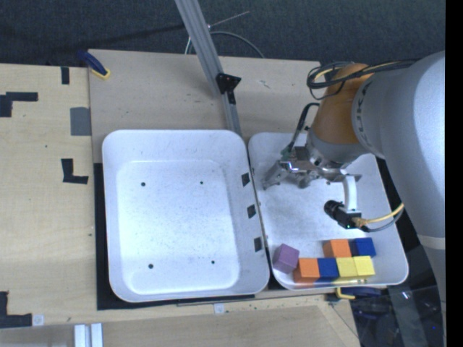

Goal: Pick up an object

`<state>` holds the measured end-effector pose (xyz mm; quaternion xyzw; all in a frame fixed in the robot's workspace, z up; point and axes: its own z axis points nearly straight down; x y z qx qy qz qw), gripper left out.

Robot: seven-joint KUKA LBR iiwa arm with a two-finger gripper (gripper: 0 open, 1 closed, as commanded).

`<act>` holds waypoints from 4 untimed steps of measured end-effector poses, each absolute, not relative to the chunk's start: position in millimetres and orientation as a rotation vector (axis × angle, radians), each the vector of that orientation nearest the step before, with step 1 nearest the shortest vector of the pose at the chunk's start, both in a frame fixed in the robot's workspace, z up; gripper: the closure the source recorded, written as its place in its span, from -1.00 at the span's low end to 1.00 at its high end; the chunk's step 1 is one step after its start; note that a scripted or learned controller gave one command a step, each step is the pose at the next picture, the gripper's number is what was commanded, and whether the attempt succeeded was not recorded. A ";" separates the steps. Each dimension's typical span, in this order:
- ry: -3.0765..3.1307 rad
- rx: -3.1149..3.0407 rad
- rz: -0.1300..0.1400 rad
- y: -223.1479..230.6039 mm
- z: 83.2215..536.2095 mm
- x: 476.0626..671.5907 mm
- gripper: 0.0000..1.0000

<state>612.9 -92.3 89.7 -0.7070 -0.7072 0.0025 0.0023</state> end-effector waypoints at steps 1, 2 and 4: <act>-2.227 -2.219 -0.006 -57.8 196.8 576.7 -1.00; -2.218 -2.219 0.005 -49.1 191.6 535.4 -1.00; -2.215 -2.218 0.011 -99.5 99.2 501.2 -1.00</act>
